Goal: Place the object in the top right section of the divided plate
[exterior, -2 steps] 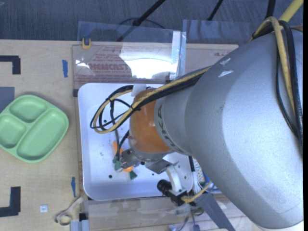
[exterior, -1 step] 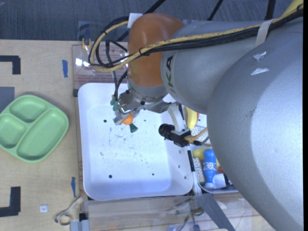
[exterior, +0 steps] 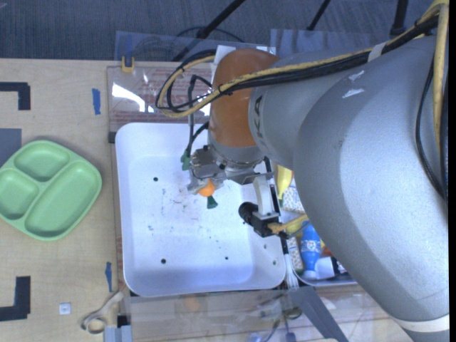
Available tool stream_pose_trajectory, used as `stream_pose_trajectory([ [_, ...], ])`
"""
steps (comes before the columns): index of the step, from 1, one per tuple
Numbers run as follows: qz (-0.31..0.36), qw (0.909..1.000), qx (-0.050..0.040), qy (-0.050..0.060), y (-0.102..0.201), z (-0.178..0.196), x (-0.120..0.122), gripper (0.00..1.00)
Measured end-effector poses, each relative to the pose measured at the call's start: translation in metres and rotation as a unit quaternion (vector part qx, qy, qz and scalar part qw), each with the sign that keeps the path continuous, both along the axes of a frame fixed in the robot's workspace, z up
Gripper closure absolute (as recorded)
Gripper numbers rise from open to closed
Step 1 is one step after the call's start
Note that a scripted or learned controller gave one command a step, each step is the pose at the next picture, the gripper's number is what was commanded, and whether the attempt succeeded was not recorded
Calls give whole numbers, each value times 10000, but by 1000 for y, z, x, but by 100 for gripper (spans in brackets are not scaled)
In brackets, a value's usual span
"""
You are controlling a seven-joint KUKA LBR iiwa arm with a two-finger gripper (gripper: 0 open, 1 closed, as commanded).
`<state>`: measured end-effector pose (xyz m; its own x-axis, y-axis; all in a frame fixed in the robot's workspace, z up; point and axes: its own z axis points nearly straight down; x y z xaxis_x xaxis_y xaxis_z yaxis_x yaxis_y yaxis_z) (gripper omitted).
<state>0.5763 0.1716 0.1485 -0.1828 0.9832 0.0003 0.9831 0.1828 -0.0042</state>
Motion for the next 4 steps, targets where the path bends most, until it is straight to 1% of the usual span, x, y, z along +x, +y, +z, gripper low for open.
stream_pose_trajectory([
  [1, 1399, 9902, 3, -37, 24, -8, 30, 100],
  [2, 1067, 9943, 5, -28, 34, 65, 51, 100],
  [3, 2079, 9782, 10, -15, 47, -20, -26, 100],
  [4, 822, 9966, 6, -17, 47, 43, -74, 100],
])
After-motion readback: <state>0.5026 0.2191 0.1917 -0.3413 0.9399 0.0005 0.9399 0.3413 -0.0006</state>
